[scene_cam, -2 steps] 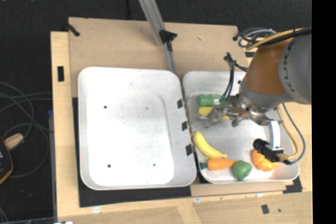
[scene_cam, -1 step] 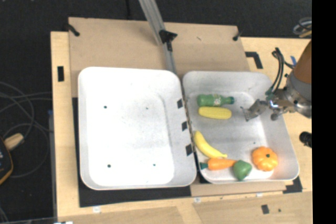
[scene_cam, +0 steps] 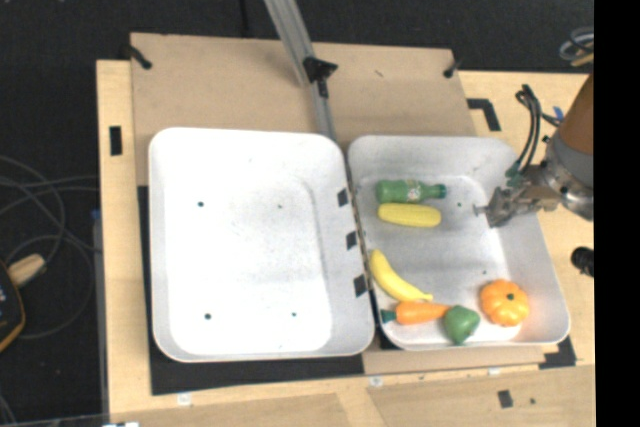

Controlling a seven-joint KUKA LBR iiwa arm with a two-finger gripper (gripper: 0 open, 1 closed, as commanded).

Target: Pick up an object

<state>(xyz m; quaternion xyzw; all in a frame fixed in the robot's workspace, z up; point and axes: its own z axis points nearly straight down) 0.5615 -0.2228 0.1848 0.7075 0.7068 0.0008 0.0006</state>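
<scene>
We see two white bins, the left bin [scene_cam: 250, 245] and the right bin [scene_cam: 450, 260], of smooth plastic with a faint sheen. The bench [scene_cam: 390, 95] looks like matt tan board. The banana [scene_cam: 396, 279], corn cob [scene_cam: 409, 215], pumpkin [scene_cam: 503, 303] and carrot [scene_cam: 420, 313] look like glossy plastic toys. The slanted pole [scene_cam: 282, 0] is dull grey metal.

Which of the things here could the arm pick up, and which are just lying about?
For the job: gripper, green bottle, corn cob, banana, carrot, green pepper, orange pumpkin.

Lying about: left bin, metal pole, cables.
</scene>
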